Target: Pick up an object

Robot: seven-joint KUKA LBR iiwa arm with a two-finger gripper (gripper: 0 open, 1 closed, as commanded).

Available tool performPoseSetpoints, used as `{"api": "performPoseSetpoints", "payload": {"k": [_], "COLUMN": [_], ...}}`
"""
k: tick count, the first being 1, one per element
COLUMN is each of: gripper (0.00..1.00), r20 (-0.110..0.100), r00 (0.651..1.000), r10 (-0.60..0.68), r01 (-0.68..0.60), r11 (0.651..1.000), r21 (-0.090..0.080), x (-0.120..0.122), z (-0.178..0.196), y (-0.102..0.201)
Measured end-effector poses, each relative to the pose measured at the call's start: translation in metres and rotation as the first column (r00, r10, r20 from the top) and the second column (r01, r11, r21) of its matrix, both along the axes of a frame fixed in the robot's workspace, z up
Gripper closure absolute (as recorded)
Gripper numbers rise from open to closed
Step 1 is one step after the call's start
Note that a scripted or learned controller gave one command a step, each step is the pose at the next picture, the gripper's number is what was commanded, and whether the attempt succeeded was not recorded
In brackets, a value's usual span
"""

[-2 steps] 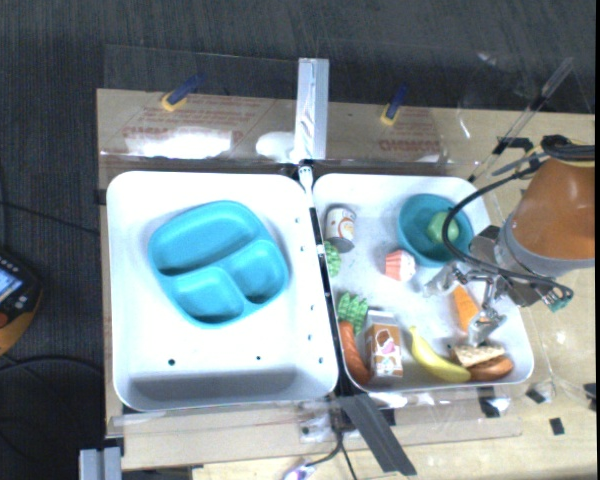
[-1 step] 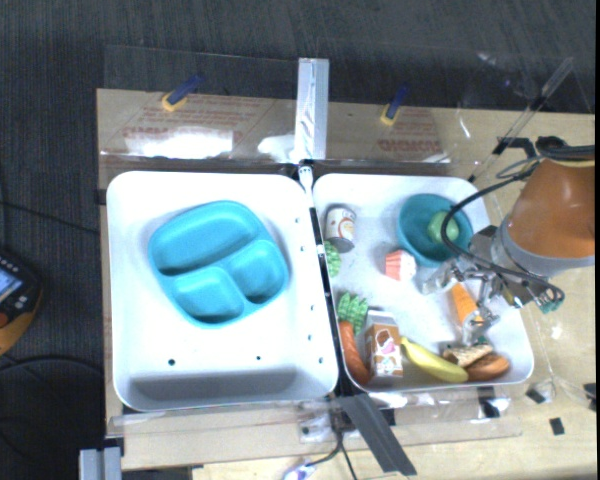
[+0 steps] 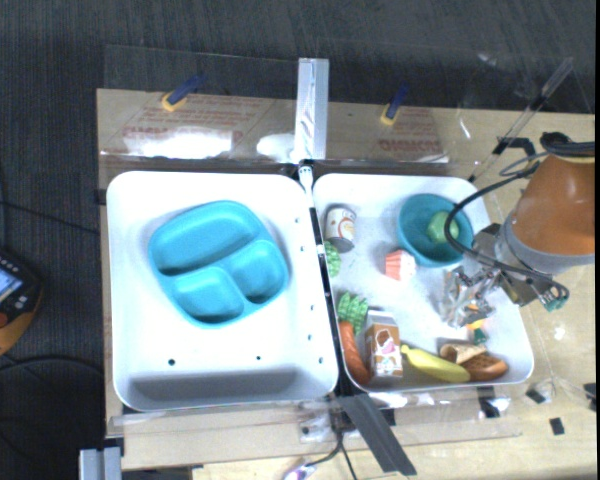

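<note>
The claw [image 3: 467, 303] hangs low in the right bin [image 3: 420, 193], its grip impossible to tell, just above the banana [image 3: 432, 364]. Approach step; next, a clean descent.

Two white bins are counted on the bench: the left bin [image 3: 130, 298] and the right bin [image 3: 515, 343]. One blue divided tray [image 3: 218, 260] is seen in the left bin. In the right bin, one teal bowl [image 3: 427, 228] is placed at 1 o'clock, one can [image 3: 339, 226] at 11 o'clock, and one pink-and-white piece [image 3: 400, 264] near the centre. At 6 o'clock, one banana [image 3: 432, 363], one small carton [image 3: 383, 348] and one carrot [image 3: 351, 352] with a green top are counted; one brown bread-like piece [image 3: 477, 361] lies at 5 o'clock. Two clips, one [image 3: 181, 92] at the back left and another [image 3: 394, 106] at the back right, are seen.
</note>
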State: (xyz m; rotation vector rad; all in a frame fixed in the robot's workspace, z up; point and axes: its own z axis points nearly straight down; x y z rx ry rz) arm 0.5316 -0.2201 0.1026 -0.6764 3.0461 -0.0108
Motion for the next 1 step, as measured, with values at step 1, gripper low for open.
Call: {"api": "performPoseSetpoints", "payload": {"k": [1], "gripper": [0.00], "r20": [0.000], "r00": [1.000], "r10": [0.000], "r01": [0.000], "r11": [1.000], "r21": [0.000], "x": [-0.0001], "z": [-0.0001], "y": [0.0001]}}
